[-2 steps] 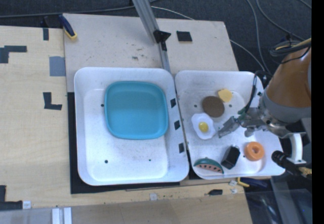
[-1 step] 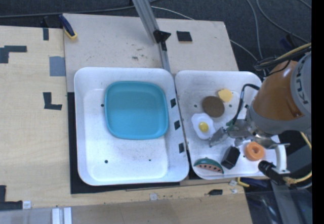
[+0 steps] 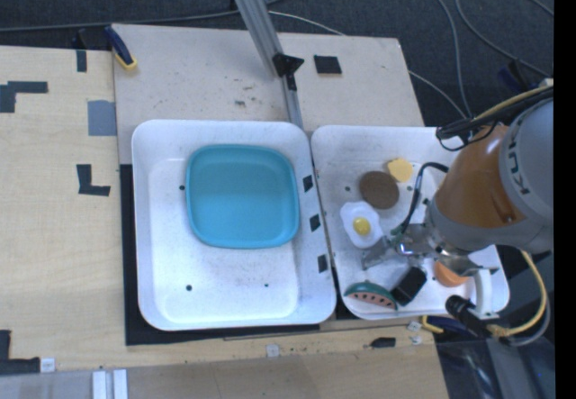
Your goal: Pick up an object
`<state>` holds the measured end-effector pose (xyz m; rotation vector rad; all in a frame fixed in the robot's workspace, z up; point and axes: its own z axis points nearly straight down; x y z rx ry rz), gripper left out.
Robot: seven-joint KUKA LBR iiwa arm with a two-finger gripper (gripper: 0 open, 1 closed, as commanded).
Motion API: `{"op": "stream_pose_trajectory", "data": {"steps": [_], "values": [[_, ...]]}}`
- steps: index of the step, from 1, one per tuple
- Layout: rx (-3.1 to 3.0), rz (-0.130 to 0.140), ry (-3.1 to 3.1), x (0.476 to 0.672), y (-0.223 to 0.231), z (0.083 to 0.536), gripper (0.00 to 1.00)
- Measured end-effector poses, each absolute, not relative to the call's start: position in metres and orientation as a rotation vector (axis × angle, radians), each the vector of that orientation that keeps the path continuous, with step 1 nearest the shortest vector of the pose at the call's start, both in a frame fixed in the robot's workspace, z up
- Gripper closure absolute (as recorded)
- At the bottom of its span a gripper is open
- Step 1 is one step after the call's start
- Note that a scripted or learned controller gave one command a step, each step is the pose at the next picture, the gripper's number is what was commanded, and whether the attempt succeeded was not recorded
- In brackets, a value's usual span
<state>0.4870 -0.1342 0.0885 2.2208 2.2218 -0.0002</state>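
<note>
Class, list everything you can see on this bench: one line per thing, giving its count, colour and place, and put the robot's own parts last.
Bins: two, white, side by side on the bench; left bin, right bin.
Plate: one, turquoise, in the left bin.
Brown disc: one, in the right bin, upper middle.
Yellow piece: one, just above and right of the brown disc.
Fried egg toy: one, white with yellow centre, right bin, below the disc.
Watermelon slice toy: one, red with green rind, at the right bin's front edge.
Orange piece: one, right bin, partly hidden under the arm.
Clamp: one, blue and yellow, bench's far left corner.
Arm: one, grey with orange band, over the right bin.
Gripper: one, dark, low over the right bin beside the egg.
</note>
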Motion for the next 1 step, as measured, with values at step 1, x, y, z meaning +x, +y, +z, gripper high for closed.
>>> {"op": "stream_pose_trajectory", "data": {"steps": [1], "values": [[2.220, 0.001, 2.218, 0.4876, -0.1352, 0.1006, 1.00]]}}
